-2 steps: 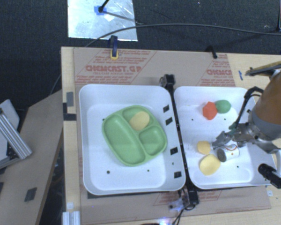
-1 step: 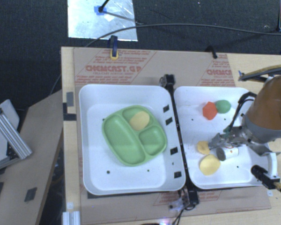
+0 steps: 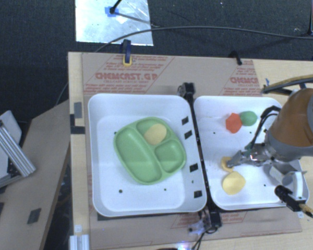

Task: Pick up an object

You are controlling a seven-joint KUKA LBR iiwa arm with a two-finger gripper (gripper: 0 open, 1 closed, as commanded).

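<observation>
the gripper (image 3: 235,160) is reaching low into the right bin (image 3: 214,119), its tip sitting against a small yellow piece (image 3: 227,164) near the bin's left wall. whether it is open or closed on anything, i cannot tell; the tip is dark and blurred. a larger yellow lump (image 3: 233,183) is lying just below it, and a red piece (image 3: 233,123) and a green piece (image 3: 248,118) are touching each other toward the far side.

the likely trouble: the small piece is sitting close to the wall, so it may be getting pushed aside instead of caught, or the gripper may be nudging the lump.

the arm (image 3: 297,124) is covering much of the bin's right part. the left bin (image 3: 101,139) is holding a green tray (image 3: 146,158) with a yellow thing (image 3: 155,134) in it.
</observation>
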